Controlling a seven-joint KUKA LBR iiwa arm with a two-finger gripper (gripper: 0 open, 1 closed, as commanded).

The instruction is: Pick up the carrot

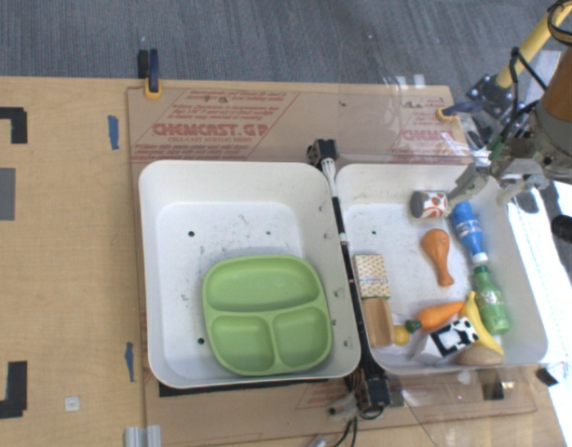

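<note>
The carrot, orange with a small green top, lies near the front of the right bin, between a tan block and a yellow banana. My gripper hangs over the bin's far right corner, well behind the carrot. Its fingers are spread open with nothing between them. One finger points toward a small grey and orange can.
Crowding the carrot are a black-and-white toy, a banana, a green bottle and a tan block. Farther back lie a drumstick, a blue bottle and a wafer. A green divided plate sits in the left bin.
</note>
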